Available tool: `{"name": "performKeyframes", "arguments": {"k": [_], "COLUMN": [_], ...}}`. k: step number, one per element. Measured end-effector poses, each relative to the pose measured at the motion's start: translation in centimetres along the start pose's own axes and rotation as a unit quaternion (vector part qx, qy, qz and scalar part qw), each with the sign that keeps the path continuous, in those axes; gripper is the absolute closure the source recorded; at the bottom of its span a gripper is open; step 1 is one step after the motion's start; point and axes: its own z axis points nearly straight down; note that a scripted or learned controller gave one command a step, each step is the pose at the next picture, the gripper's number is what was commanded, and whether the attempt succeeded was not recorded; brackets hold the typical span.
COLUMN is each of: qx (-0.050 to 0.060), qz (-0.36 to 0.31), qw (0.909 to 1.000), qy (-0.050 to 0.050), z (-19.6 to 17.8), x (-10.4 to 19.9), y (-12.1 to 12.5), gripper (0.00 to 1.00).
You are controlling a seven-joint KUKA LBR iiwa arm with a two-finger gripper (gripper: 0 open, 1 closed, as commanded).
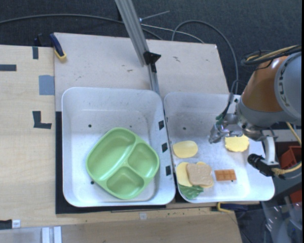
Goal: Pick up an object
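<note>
My gripper [219, 132] hangs over the right bin [197, 108], near its middle. A pale yellow round slice [185, 149] lies to its lower left. A second yellow slice [236, 144] lies just to its right, partly under the wrist. Toward the bin's front edge a tan bread slice [199, 174] rests on a yellow piece [182, 174] and a green leaf [191, 191]. An orange cracker [225, 175] lies to the right of the bread. I see nothing lifted off the bin floor.
The left bin [76, 105] holds a green divided plate [123, 162]. A grey pole [134, 24] slants down to the ridge between the bins. Cables run across the dark floor behind the bench.
</note>
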Motion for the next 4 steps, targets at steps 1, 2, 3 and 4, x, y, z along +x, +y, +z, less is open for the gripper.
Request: {"name": "performKeyframes", "arguments": {"k": [1, 2, 3, 4], "qx": [-0.001, -0.001, 0.002, 0.002], "qz": [0.0, 0.0, -0.002, -0.003], "qw": [1.0, 1.0, 1.0, 1.0], "qy": [-0.001, -0.001, 0.001, 0.001], "z": [-6.3, -10.8, -9.6, -10.2], "x": [-0.2, -0.2, 5.5, 10.8], "y": [0.1, 0.3, -0.5, -0.6], "gripper": [1.0, 1.0, 1.0, 1.0]}}
